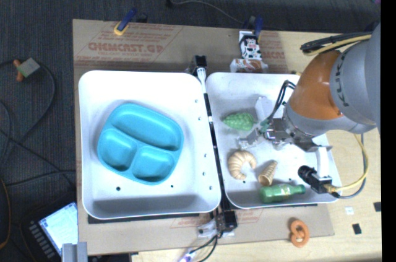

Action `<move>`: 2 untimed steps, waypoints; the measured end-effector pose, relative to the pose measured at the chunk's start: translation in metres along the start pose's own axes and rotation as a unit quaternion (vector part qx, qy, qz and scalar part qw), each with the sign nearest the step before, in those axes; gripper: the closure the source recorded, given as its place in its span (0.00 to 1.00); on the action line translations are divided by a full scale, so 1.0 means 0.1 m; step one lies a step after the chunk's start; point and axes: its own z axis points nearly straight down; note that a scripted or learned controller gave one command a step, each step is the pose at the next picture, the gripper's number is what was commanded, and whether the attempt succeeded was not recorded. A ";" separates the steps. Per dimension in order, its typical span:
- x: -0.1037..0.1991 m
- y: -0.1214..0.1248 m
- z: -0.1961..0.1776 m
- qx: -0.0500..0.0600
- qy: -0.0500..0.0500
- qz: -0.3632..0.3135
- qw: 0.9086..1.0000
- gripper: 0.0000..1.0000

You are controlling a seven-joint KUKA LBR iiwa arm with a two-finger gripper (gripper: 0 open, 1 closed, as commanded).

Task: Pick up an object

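My gripper hangs low over the middle of the right bin, with the grey and orange arm reaching in from the right. Just to its left lies a green leafy item. Below it rest a tan croissant and a small ice-cream cone. A green bottle lies on its side along the bin's front wall. Nothing shows held in the gripper.
The left bin holds a blue divided plate. An orange pretzel-shaped piece lies on the bench in front of the right bin. A small black-and-white figure stands behind the right bin, and blue clamps grip the board's far edge.
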 end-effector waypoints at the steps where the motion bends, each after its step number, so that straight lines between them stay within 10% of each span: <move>1: 0.35 -0.37 -0.01 -0.003 -0.001 0.001 1.000 0.00; 2: 0.27 -0.51 -0.01 -0.004 -0.001 0.000 1.000 0.00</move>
